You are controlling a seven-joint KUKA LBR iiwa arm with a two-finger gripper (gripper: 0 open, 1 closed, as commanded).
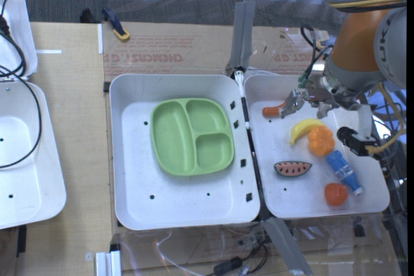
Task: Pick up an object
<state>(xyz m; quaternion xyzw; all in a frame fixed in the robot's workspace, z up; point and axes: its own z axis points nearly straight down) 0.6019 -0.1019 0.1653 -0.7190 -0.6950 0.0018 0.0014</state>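
My gripper (294, 102) hangs over the far part of the right bin (369, 203), with a carrot (272, 111) just to its left. Nearer the camera than my gripper lie a banana (301, 129) touching a lumpy fruit (321, 139), then a melon slice (292, 168), a tube (343, 171) and a ball (336, 194). Well to my gripper's left, the left bin (129, 203) holds a plate (192, 136).

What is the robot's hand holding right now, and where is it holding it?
It can't be told. The gripper sits low at the back of the right bin, right beside the orange carrot, but the view doesn't show the carrot between its fingers.
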